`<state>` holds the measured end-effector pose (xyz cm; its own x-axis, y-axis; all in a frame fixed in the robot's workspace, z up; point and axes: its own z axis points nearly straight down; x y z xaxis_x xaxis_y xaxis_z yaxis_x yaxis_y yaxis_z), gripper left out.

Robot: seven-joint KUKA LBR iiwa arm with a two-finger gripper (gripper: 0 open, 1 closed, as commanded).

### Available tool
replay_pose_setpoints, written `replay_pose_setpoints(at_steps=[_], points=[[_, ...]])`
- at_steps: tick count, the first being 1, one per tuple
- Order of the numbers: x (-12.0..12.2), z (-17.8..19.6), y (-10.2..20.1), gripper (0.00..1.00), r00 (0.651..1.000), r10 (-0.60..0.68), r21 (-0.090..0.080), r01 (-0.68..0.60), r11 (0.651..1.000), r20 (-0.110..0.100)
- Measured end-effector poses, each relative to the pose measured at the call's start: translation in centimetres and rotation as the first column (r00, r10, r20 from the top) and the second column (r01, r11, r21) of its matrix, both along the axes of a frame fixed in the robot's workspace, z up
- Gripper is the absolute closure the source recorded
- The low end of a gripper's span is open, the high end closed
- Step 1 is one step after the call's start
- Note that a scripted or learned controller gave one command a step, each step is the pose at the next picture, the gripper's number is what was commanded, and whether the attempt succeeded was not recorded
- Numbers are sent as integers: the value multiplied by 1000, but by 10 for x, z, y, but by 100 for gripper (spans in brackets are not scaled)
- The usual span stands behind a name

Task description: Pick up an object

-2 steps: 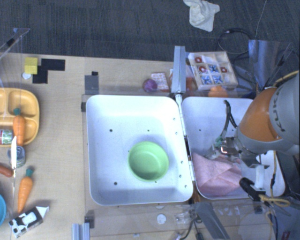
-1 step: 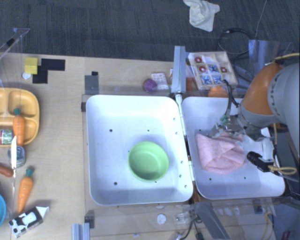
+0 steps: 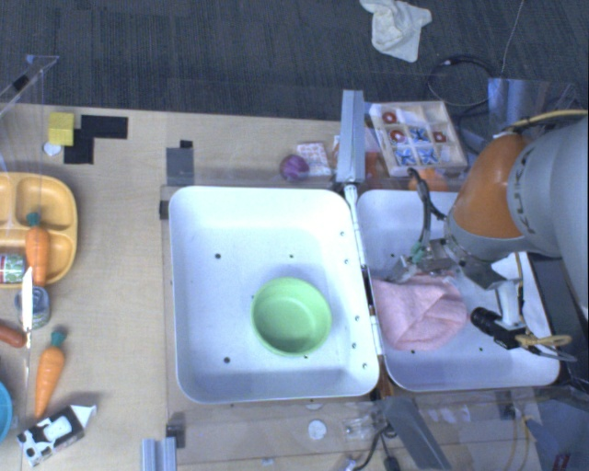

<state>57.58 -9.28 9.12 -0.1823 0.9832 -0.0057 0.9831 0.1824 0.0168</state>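
**Ops:** Status on the pick? What's in the bins?

**Me:** L bin (image 3: 212, 230) has one green bowl (image 3: 292, 315), upright, just off centre toward 5 o'clock. R bin (image 3: 386, 221) has a pink cloth (image 3: 421, 313), crumpled and lying flat on the floor at approx 7 o'clock from bin centre, close to the wall shared w/ the L bin.

**Ops:** And the arm?

**Me:** I see the arm (image 3: 543, 193) reaching in from 3 o'clock, low over the R bin. The gripper (image 3: 416, 264) sits right at the cloth's 12 o'clock edge. Touching it or just above it, I can't tell from this angle.

**Ops:** Open or closed?

**Me:** Can't tell, too small and partly hidden by the wrist. I don't see the cloth lifted; it lies on the bin floor.

**Ops:** Anything else on the bench?

**Me:** At 9 o'clock there's a yellow tray (image 3: 46, 198) w/ a toy carrot (image 3: 35, 253) in it, and a 2nd carrot (image 3: 48, 368) on the bench toward 8 o'clock. A small purple thing (image 3: 294, 166) sits just past the L bin's 12 o'clock rim. A white rag (image 3: 398, 28) lies on the dark floor at approx 1 o'clock.
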Motion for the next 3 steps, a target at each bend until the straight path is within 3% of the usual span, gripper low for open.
replay_pose_setpoints(at_steps=[1,2,3], points=[[4,14,1,100,1000,7,-1,-7,1000,11],[4,14,1,0,1000,7,-1,-7,1000,11],[47,-2,-19,0,1000,2,0,-2,1000,-5]])
